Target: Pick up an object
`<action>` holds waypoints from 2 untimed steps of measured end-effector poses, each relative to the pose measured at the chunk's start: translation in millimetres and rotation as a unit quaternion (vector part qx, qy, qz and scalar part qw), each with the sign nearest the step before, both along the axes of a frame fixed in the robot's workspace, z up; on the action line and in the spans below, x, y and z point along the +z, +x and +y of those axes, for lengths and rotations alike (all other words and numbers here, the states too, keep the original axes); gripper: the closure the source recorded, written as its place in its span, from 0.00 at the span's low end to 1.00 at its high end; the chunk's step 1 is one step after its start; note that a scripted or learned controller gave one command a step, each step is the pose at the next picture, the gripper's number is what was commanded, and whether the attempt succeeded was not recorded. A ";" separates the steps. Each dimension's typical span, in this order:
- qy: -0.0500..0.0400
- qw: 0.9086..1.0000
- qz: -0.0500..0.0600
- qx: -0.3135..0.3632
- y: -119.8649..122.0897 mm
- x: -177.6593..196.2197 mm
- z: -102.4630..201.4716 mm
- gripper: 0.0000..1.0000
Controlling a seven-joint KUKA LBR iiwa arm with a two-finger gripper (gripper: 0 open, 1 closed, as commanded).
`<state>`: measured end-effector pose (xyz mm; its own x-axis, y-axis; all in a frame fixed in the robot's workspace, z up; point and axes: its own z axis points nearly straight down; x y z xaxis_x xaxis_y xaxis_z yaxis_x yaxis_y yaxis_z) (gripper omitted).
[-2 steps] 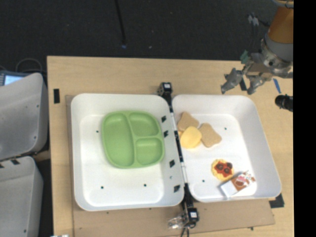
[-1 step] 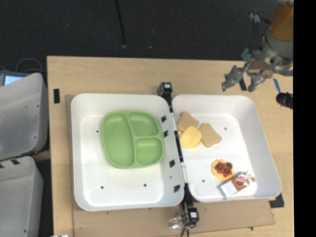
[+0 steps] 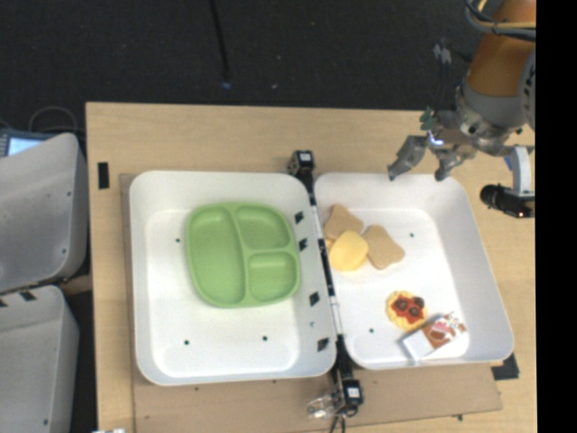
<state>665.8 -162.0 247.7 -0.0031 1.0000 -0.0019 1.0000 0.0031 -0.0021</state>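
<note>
**Operator:** Toward the middle of the frame, at the left side of the right bin, sat the cluster I was aiming for: a round yellow piece lying against two tan, bread-like pieces. Lower right in that bin were a small pizza-like toy and a little packet just beside it.

**Colleague:** And the tool?

**Operator:** The gripper hung at the upper right, over the bin's far rim, fingers spread wide with nothing between them. It was well apart from every object.

**Colleague:** What did you judge best?

**Operator:** I thought the pizza toy or the packet would be the cleaner pick, since each had bare floor on most sides. The yellow piece touched its neighbours, so a finger could land on the bread. I'd have centred over the chosen item first, turned the wrist across its narrow side, then descended straight.

**Colleague:** The other bin?

**Operator:** The left bin held only a green divided tray, which looked too broad and flat to pinch.
</note>
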 end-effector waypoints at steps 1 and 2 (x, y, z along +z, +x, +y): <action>0.000 1.000 0.001 0.001 2.8 -57.2 7.4 0.00; 0.000 1.000 0.001 -0.002 0.1 -107.6 -4.5 0.00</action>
